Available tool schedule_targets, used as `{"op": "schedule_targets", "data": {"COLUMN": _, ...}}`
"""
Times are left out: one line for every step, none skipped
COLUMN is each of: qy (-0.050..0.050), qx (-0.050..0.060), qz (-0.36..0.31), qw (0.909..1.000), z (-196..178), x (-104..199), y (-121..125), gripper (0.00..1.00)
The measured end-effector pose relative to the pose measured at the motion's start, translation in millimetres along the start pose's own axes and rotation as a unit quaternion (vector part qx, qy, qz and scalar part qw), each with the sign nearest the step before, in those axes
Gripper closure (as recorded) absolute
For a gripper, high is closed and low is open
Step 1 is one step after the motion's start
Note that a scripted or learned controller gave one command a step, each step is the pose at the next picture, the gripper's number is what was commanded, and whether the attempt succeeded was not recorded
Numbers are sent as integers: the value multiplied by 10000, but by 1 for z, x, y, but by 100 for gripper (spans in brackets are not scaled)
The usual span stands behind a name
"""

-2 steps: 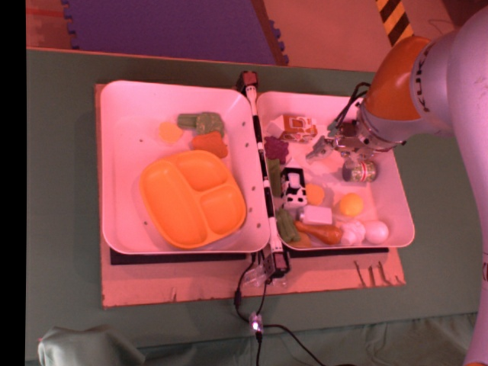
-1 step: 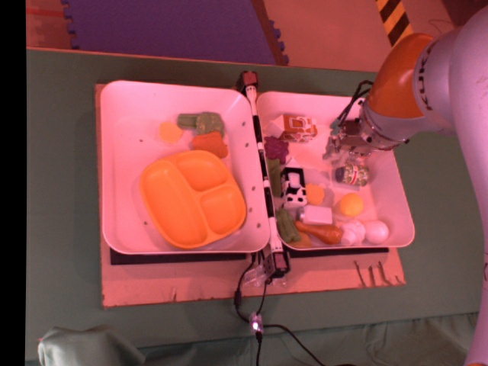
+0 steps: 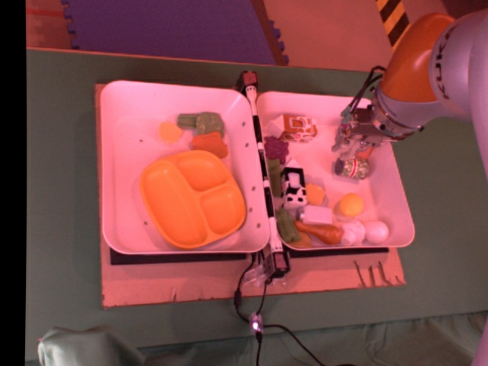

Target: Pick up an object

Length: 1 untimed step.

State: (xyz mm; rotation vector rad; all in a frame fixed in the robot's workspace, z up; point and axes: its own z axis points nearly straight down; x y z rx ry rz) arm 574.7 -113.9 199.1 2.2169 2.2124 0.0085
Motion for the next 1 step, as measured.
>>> {"op": "schedule_targets", "data": {"qy": -2, "qx": -11, "qz": -2, "qw": 10000, "z": -64, "x": 4, "y": 6, "gripper": 100}}
